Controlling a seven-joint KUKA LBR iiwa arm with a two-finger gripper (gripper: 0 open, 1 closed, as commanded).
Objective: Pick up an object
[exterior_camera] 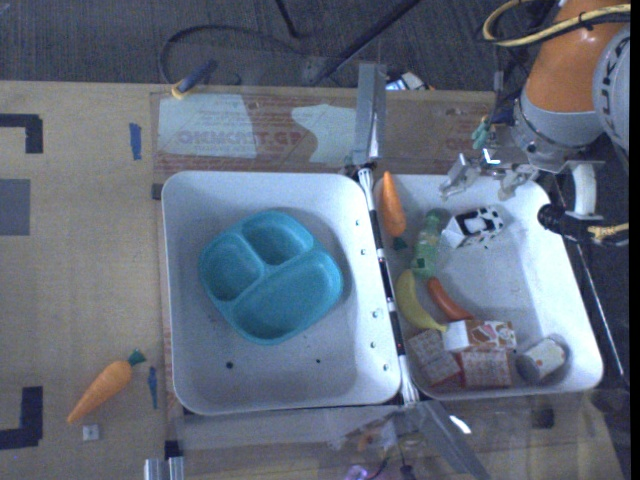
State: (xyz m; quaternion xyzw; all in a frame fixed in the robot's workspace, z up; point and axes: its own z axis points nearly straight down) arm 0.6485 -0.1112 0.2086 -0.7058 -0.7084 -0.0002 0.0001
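My gripper hangs over the far edge of the right bin, its fingers spread open with nothing between them. Just below it in that bin lies a black-and-white toy cow. To the cow's left stands a green bottle, and an orange carrot rests against the bin's left wall. Nearer the front lie a yellow banana, a red-orange sausage shape, several small red-and-white boxes and a grey lump.
The left bin holds a blue divided plate. A second toy carrot lies on the wooden bench outside the bins at the front left. A metal divider rises between the bins at the back.
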